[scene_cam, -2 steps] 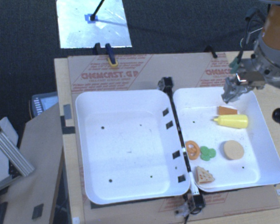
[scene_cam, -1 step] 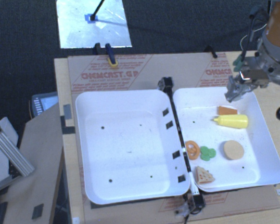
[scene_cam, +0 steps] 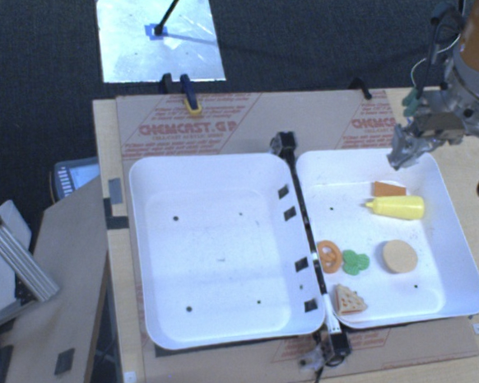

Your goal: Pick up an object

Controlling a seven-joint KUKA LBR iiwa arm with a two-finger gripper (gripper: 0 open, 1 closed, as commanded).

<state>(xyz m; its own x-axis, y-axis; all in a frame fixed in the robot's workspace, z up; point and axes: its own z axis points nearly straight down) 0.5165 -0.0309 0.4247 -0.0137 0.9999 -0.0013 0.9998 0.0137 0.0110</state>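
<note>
The right bin [scene_cam: 448, 203] holds several small items: a yellow mustard bottle [scene_cam: 398, 208] lying on its side, an orange wedge [scene_cam: 388, 188] just behind it, a round tan biscuit [scene_cam: 399, 256], a green piece [scene_cam: 356, 262], an orange pretzel [scene_cam: 329, 255] and a cracker-like wedge [scene_cam: 350, 300] at the front. My gripper [scene_cam: 409, 152] hangs above the bin's far right part, a little behind the orange wedge and the bottle. Its fingers are spread apart, and nothing sits between them.
The left bin [scene_cam: 153, 193] lies beside the right one, with black clips [scene_cam: 287, 193] along the shared edge. A shiny metal plate [scene_cam: 159, 34] lies behind the bench. A yellow clamp [scene_cam: 192, 108] sits at the board's far edge.
</note>
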